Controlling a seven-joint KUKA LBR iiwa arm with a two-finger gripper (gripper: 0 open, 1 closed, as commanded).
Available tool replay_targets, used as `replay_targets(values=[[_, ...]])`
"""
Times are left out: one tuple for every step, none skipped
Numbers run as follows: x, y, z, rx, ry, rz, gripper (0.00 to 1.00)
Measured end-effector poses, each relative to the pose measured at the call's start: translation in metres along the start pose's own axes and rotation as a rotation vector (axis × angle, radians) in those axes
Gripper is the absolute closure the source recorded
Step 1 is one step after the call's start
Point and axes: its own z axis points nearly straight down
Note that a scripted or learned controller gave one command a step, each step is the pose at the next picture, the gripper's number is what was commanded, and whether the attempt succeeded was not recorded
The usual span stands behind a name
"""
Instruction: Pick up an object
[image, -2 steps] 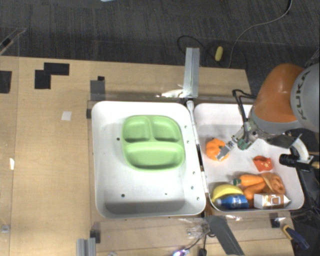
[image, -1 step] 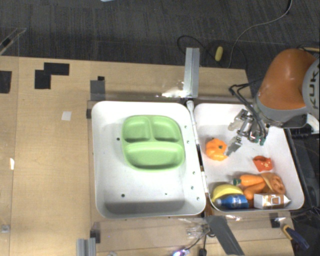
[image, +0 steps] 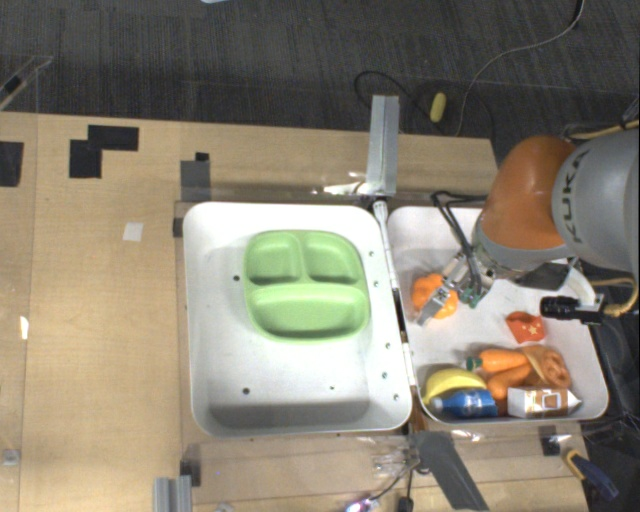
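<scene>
Toys crowd the near end of the right bin (image: 598, 395): banana (image: 450, 381), carrot (image: 500, 361). Farther in, my claw (image: 452, 297) sits low at a small orange object (image: 430, 289); whether it's gripped, I cannot tell. Lifting remains.

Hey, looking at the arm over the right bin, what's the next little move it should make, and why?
Probably lower the hand slightly and close on the orange toy. The hand sits right at that toy in the right bin, apart from the pile along the bin's near edge, and a firm hold can't be confirmed yet.
</scene>
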Motion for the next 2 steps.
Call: replay_targets(values=[[-0.002, 0.002, -0.008, -0.004, -0.003, 0.000, 1.00], [-0.008, 0.083, -0.094, 0.005, 0.007, 0.227, 1.00]])
